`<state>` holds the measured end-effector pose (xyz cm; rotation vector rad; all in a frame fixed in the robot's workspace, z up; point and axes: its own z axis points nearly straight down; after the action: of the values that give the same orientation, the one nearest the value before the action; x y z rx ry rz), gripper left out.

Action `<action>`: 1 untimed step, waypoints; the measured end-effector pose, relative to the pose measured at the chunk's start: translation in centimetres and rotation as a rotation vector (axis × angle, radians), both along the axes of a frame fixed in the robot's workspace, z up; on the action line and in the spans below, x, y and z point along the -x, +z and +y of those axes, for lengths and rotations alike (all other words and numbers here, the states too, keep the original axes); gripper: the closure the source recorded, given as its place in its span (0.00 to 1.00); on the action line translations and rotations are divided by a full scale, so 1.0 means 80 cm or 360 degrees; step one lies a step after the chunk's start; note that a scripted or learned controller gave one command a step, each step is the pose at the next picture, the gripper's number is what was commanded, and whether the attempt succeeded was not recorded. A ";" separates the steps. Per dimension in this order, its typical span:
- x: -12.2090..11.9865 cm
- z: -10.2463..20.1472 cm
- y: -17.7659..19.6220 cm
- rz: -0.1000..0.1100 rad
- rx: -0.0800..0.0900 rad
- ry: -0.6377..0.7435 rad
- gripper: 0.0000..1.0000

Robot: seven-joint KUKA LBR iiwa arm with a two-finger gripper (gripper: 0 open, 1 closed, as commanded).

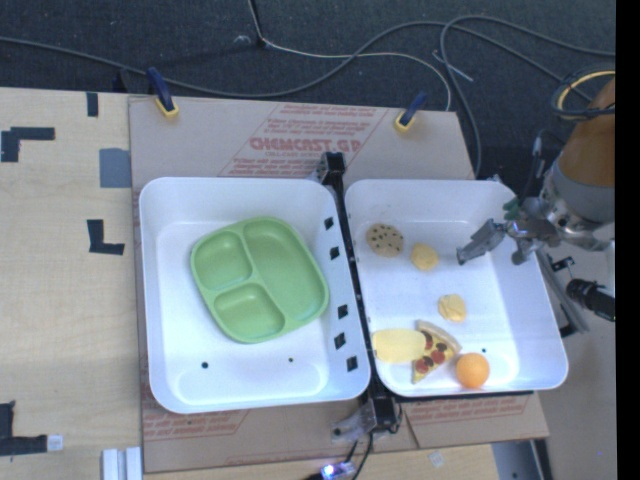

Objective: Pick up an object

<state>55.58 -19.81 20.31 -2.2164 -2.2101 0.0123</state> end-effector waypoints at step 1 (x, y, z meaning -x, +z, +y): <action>-0.004 0.000 0.009 -0.0019 0.0004 0.0006 0.00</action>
<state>55.89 -19.79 21.01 -2.2200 -2.2215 0.0019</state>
